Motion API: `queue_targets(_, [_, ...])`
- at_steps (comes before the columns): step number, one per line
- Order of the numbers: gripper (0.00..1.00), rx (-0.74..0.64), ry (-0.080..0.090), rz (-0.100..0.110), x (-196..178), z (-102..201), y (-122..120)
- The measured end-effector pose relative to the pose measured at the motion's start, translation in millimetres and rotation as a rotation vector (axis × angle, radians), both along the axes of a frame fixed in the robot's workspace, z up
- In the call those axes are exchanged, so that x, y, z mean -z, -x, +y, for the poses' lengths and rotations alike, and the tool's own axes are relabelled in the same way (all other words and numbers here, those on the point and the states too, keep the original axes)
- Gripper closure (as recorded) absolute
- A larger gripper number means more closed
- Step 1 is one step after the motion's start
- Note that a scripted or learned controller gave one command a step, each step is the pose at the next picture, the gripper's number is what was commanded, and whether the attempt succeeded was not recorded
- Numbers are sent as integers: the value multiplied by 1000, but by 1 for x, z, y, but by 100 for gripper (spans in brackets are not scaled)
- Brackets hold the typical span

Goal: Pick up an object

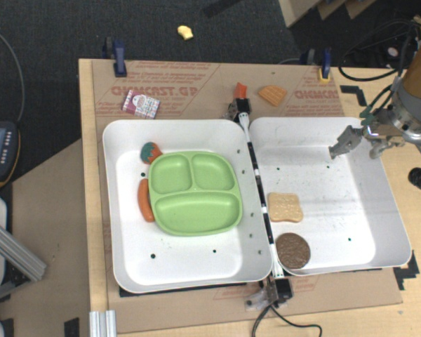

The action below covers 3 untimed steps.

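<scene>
Camera view shows the grey two-finger gripper (340,146), its grip unreadable, high in the right white bin (379,209), the tan bread-shaped slice (284,207) down-left.

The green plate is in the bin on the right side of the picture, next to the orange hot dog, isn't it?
Not quite. In the camera view the green plate sits in the left bin, not the right one. The rest is right: the orange hot dog lies beside it, along its left edge.
</scene>
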State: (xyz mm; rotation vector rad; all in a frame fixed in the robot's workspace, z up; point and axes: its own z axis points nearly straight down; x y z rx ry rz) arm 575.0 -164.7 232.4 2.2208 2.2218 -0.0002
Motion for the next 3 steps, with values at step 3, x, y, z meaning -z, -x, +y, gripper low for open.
queue_targets(3, [0,3,1,-10,144,73,61])
